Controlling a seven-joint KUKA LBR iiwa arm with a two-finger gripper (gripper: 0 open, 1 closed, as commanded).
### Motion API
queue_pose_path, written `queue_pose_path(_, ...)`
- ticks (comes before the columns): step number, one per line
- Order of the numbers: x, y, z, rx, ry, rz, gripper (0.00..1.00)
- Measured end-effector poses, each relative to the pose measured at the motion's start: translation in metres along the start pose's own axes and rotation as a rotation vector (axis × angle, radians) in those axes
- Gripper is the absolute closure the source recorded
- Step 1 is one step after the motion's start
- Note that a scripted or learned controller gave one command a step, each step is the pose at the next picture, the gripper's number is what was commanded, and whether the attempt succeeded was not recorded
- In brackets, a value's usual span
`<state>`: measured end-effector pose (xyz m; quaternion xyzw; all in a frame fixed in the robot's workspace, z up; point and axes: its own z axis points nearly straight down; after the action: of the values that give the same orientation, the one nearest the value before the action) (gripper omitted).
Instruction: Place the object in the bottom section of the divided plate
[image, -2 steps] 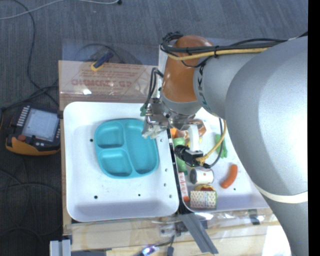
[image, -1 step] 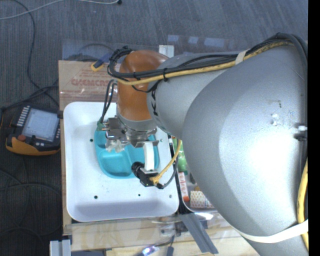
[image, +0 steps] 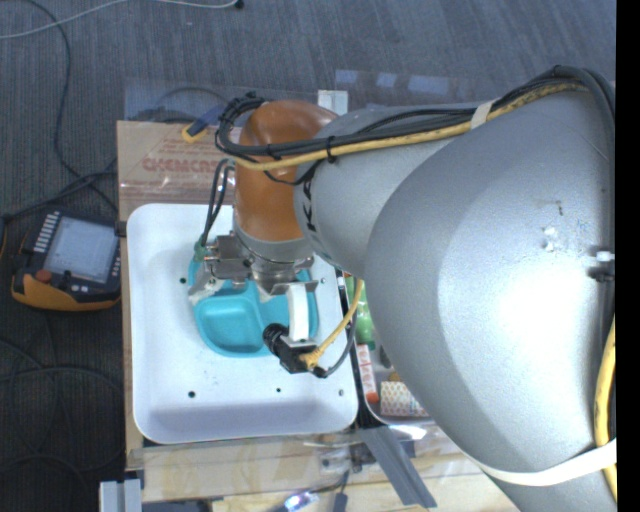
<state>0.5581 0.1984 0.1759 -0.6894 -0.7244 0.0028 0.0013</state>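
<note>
Camera view looks down on the left bin (image: 160, 400), where the arm (image: 480, 260) reaches across from the right and its wrist hangs low over the plate (image: 225, 330), a teal divided dish lying near the bin's middle. The gripper (image: 262, 285) sits directly under the orange band (image: 272, 190) and is masked by the wrist body, so whether it is parted or closed, and whether anything is between its tips, cannot be told. No loose object can be made out on the plate or on the bin floor around it; the object may be under the wrist, but that is a guess. Judging by the pose, the step in hand is the placing itself: the tool is down at the plate, roughly over its upper half, while the bottom section, the rounded well nearest the bin's near wall, lies in plain sight and looks bare. The next move would call for shifting the tool toward that near well and releasing there, clear of the divider ridge. The right bin (image: 375, 395) is mostly covered by the arm; a green item (image: 366, 322) and some printed packets (image: 398, 398) show along its left edge.
</note>
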Motion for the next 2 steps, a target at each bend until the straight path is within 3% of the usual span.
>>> queue_pose_path(1, 0.0006, -0.0011, -0.0071, 0.006, -0.002, -0.002, 1.00)
queue_pose_path(2, 0.0005, -0.0011, -0.0070, 0.006, -0.002, -0.002, 0.00)
